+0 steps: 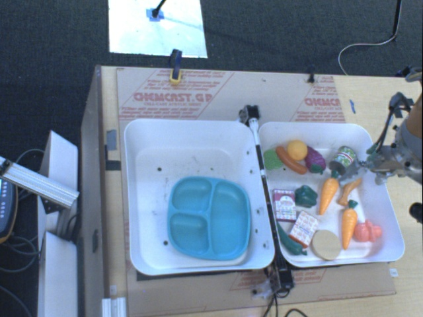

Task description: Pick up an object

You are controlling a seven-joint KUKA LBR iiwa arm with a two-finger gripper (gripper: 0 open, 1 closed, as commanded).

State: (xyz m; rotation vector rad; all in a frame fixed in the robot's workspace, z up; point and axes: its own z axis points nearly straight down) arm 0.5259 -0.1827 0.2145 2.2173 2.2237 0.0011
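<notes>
At the right edge of the frame the gripper (362, 166) reaches in over the right bin (390, 211), its dark fingers hovering near the green can (344, 157) and just above a small crooked carrot (351, 190). Whether the fingers are spread or closed I cannot tell; the blur and the clutter of dark parts hide the gap, and nothing visibly sits between them.

The right bin is crowded with toy food: an orange ball (297, 150) resting against a purple eggplant (315, 159), a green pepper (307, 195), two upright carrots (328, 194) (349, 223), a pink piece (367, 230) in the lower right corner, a tan round disc (326, 244) and two small printed boxes (285, 205) (304, 228). The left bin (149, 144) holds a blue divided tray (209, 218).

To do this step well, the arm likely should commit to one target with free space on two sides. The can looks the nearest candidate, standing apart from the eggplant, though its round wall may slip. The descent probably needs to be straight down, with the fingers straddling the object rather than landing on its top, and clear of the bin's rim. A slow close, then a vertical lift, would lessen the chance of dragging neighbours along.
</notes>
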